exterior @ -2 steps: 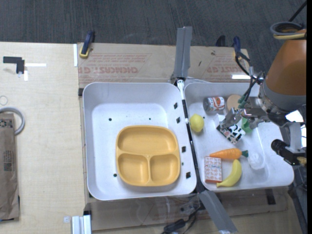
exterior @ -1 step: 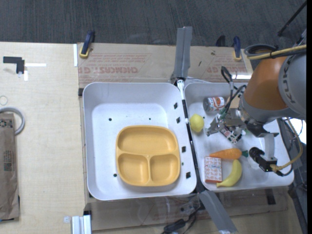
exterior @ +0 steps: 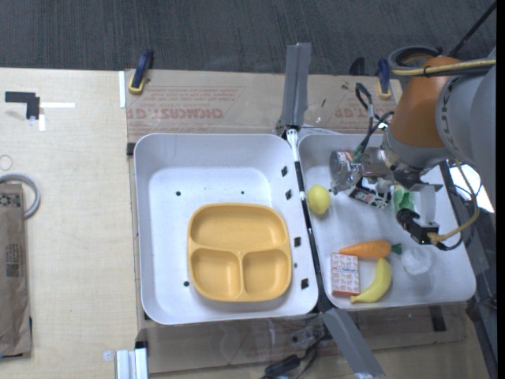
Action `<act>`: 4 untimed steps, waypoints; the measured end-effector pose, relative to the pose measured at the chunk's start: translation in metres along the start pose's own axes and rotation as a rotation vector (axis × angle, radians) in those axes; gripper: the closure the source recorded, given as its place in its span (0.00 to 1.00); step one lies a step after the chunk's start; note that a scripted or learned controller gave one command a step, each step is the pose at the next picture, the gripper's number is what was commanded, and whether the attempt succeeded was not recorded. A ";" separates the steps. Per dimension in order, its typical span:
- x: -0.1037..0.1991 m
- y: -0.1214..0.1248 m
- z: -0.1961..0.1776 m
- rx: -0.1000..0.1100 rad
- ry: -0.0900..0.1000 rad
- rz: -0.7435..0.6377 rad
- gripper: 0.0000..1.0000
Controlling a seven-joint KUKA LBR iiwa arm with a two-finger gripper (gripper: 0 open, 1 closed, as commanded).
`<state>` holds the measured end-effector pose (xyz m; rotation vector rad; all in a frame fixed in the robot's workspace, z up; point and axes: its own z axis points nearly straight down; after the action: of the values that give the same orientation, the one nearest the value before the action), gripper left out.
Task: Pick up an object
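In the right bin (exterior: 442,290), a yellow lemon (exterior: 318,200) lies by the left wall. An orange carrot (exterior: 367,249), a banana (exterior: 376,283) and a small red-and-white box (exterior: 345,275) lie toward the front. My gripper (exterior: 345,172) hangs low over the back of this bin, just right of the lemon and apart from it. Under the wrist lie a dark printed packet (exterior: 371,194) and a green object (exterior: 405,202), both partly hidden by the arm.
The left bin (exterior: 158,172) holds a yellow divided plate (exterior: 239,253). A clear plastic piece (exterior: 417,260) sits near the right bin's right side. A grey divider post (exterior: 296,85) stands behind the bins. A brown bag (exterior: 12,267) lies on the bench at far left.
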<state>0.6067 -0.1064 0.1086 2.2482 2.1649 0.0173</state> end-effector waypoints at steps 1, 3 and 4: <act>-0.003 0.005 -0.016 -0.020 -0.007 0.002 1.00; -0.118 -0.014 -0.145 0.021 0.007 -0.269 1.00; -0.115 0.049 -0.121 0.019 0.008 -0.372 1.00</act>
<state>0.6491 -0.2218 0.2311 1.8192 2.5572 -0.0008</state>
